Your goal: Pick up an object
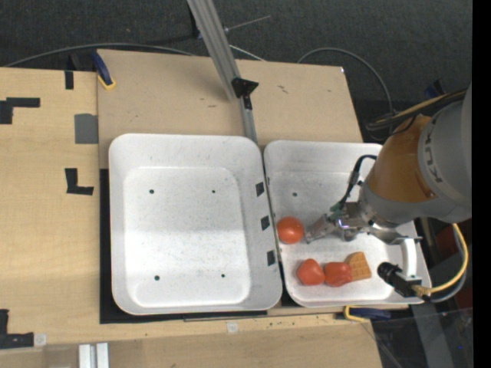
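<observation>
With the gripper (316, 229) low in the right bin (307, 159), its fingers apparently apart and gripping nothing, the orange ball (289, 230) just at its nine o'clock is the likeliest pick, so it should straddle the ball squarely before closing.

a pale wooden bench (192, 102) marked with black tape pieces (73, 181) stands on dark carpet (345, 14), where thin cables (337, 56) trail and a slanted metal pole (219, 41) crosses overhead.
</observation>
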